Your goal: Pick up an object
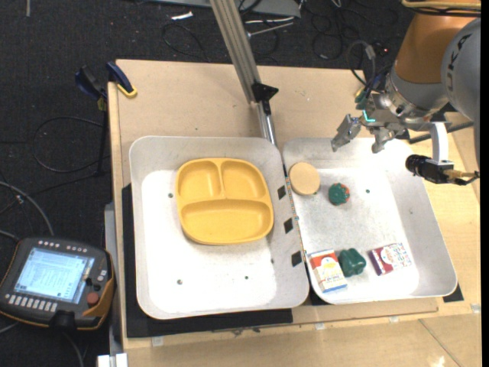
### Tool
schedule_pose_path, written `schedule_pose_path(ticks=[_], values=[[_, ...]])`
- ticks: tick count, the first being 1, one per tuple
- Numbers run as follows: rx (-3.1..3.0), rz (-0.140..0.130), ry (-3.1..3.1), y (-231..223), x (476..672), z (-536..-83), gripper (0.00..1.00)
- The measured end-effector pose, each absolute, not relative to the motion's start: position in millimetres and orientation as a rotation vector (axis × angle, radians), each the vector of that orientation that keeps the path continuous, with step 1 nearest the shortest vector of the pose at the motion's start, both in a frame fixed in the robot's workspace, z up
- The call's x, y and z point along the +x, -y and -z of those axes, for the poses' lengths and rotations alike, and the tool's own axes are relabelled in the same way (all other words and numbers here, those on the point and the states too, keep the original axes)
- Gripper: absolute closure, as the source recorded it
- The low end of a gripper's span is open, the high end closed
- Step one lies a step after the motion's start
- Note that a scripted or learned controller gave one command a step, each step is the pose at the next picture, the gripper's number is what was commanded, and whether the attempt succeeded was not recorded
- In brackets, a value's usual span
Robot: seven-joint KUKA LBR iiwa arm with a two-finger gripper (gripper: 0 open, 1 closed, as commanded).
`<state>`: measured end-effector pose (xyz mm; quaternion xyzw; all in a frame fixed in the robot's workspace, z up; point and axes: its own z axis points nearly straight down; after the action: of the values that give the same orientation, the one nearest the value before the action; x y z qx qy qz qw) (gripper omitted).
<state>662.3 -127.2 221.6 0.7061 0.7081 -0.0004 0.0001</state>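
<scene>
I see the pincer (361,137) spread open, gripping nothing; tan disc (304,179) and green ball (339,194) lie just below-left.

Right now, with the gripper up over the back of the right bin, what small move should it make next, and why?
Probably bring the gripper, whose fingers look spread and hold nothing, forward and down over the small green object. That object lies nearest to it in the right bin, apart from the tan disc.
</scene>
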Motion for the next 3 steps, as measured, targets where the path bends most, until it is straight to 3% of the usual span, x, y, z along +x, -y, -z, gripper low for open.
schedule_pose_path(ticks=[2,3], values=[[2.220,0.005,-2.228,119.0,665.6,-114.4,0.00],[2.216,-0.003,-2.222,119.0,667.9,-99.7,0.00]])
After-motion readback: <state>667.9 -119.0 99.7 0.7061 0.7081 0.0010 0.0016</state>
